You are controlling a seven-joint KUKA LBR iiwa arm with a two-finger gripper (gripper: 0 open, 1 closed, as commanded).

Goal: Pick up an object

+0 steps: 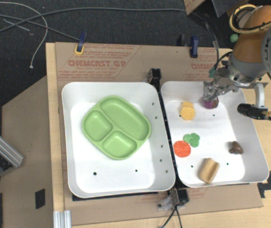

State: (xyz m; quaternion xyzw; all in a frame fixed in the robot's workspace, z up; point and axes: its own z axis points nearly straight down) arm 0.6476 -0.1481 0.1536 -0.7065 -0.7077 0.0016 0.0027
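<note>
The gripper [211, 97] hung low over the far part of the right bin [249, 167]; its fingers sat close around a small purple thing [210, 103], though a true grip could not be told; a yellow piece [187, 111] lay just beside it; a red slice [182, 148], a green piece [191, 138], a brown lump [235, 147] and a tan block [209, 169] lay nearer; a green tray [116, 127] sat in the left bin [78, 175]; the bench [102, 61] board read "CHEMCAST GP".
</note>
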